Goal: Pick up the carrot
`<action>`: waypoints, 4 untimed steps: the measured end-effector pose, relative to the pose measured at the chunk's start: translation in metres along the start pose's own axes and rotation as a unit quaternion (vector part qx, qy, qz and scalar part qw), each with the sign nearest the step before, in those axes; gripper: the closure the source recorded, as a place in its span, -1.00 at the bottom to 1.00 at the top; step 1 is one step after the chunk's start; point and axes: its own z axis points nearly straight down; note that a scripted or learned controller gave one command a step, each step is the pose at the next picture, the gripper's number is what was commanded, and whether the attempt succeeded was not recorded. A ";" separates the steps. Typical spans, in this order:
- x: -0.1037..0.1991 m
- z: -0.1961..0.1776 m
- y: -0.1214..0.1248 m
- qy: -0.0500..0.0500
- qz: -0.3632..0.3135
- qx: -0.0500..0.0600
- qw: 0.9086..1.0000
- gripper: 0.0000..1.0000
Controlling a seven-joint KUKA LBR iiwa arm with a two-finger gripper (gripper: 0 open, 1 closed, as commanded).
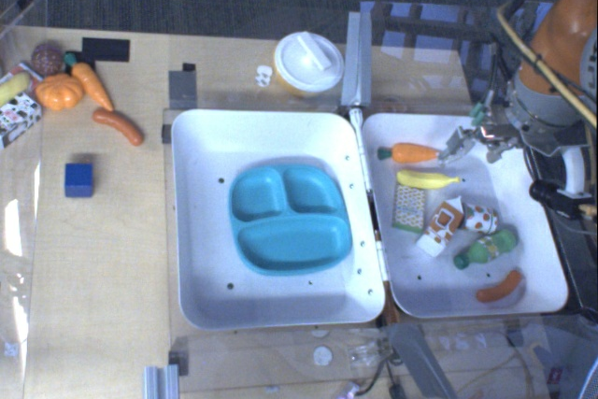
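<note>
While the arm (561,61) reached in over the far right corner of the right bin (551,294), the step in hand looked like the approach to the grasp, with nothing yet lifted. That bin sat on the tabletop (112,238) just beside the left bin (196,294), which carried a blue divided tray (290,220). The tool (472,137) hung low near the right bin's far edge, and whether it was spread or pressed together could not be told from this slant; nothing could be seen between its tips.

The carrot (414,152) lay on its side near the bin's far left corner, green end toward the left wall, orange tip pointing at the tool and just short of it. A banana (428,180) lay just beside it on the near side, almost parallel. Nearer the bin's middle sat a small grater (408,206), a carton (441,226), a green bottle (486,249) and a sausage (499,286).

To do the grasp well, the tool would probably need to shift left until it stood over the carrot's thick middle, then straddle it across the short axis rather than end-on. A descent too far toward the near side risked catching the banana, and pinching the tapered tip would likely let it squirt out. A second carrot (92,85) lay well apart at the tabletop's far left corner, beyond easy reach.
</note>
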 end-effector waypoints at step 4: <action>0.098 0.003 0.065 -0.001 -0.076 -0.003 0.997 1.00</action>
